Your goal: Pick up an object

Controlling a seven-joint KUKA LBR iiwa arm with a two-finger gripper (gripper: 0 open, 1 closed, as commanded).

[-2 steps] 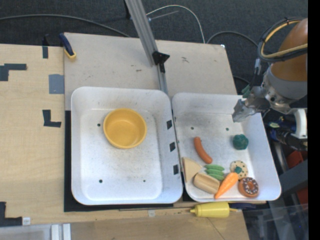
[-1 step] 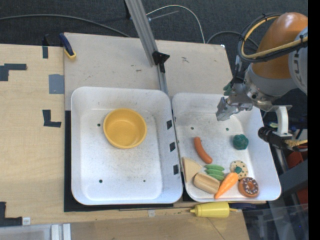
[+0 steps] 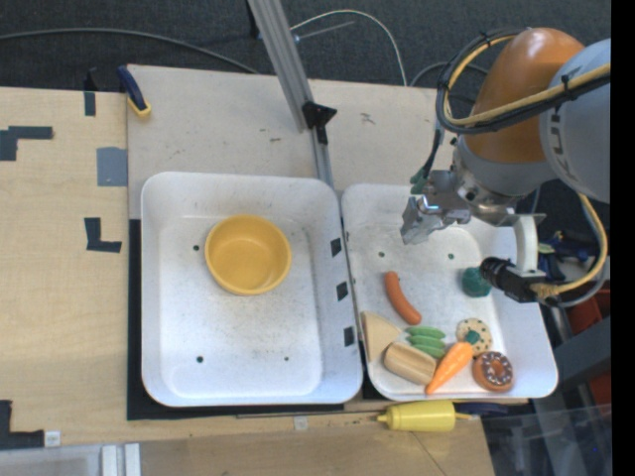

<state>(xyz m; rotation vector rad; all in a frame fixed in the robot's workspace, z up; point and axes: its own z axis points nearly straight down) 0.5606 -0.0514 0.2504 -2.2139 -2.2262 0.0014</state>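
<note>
Sausage (image 3: 402, 297): orange-red, slim, lying diagonal in right bin (image 3: 382, 216); fingers (image 3: 415, 228) state unclear.

the pale wooden bench (image 3: 60, 296) carried two shallow white plastic bins, left bin (image 3: 169, 286) and right bin (image 3: 372, 211), touching at mid-frame. a yellow squeeze bottle (image 3: 422, 417) lay on the bench's lower edge, just below the right bin.

Even, diffuse light from above fills the scene, bright enough to wash out the two shallow white plastic bins (image 3: 164, 266). The round yellow bowl (image 3: 248, 254) throws only a faint soft shadow. The orange band of the grey arm (image 3: 521, 87) carries a dull sheen. Overall sharpness is modest, with small details grainy.
</note>
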